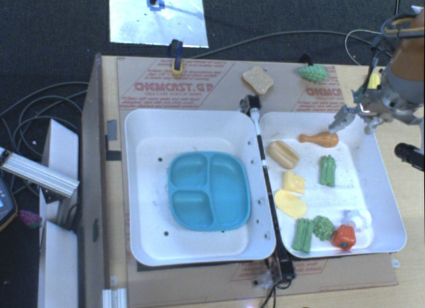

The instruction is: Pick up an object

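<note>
- Left white shallow plastic bin [143, 187]: holds a light blue plastic divided plate [208, 190], lying flat near the middle, untouched.
- Bare board behind the bins: a tan toy bread slice [257, 79] and a green knobbly toy vegetable [313, 72], both outside either bin, well apart from the arm.
- Right white shallow plastic bin [384, 194]: still full of candidates — a tan toy bread roll [283, 154], two yellow toy pieces [291, 194] just below it, an orange-brown toy drumstick [319, 139] near the far wall, a dark green toy stalk [327, 170], a green toy cluster [314, 230] and a red toy pepper [344, 236] at the near edge.
- Grey two-finger gripper [350, 118]: poised over the far right corner, tips close to the thick end of the drumstick; open or closed, cannot tell at this size.
- Progress, as a judgement: nothing lifted yet, every toy resting on a surface; approach stage only, with drumstick the likeliest target. Left to do: descend, close, raise.
</note>
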Motion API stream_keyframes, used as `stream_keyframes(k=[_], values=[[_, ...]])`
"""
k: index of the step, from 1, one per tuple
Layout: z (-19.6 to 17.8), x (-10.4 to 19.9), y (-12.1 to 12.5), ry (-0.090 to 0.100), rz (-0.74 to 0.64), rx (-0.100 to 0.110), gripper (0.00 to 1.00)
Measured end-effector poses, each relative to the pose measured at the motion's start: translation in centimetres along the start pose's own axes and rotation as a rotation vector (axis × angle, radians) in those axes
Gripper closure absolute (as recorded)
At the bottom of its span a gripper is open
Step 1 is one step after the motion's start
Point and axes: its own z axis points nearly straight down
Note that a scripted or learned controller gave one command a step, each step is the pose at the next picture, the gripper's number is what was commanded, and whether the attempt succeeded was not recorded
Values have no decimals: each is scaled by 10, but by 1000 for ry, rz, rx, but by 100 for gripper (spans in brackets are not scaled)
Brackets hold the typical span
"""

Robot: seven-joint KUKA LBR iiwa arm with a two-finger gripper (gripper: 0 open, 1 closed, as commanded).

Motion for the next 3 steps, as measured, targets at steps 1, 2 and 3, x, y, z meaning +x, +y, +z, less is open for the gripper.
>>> stream_keyframes(k=[1, 2, 3], values=[[107, -8, 2, 1, 2, 4, 0], [136, 23, -30, 1, 2, 2, 0], [124, 22, -29, 0, 1, -1, 100]])
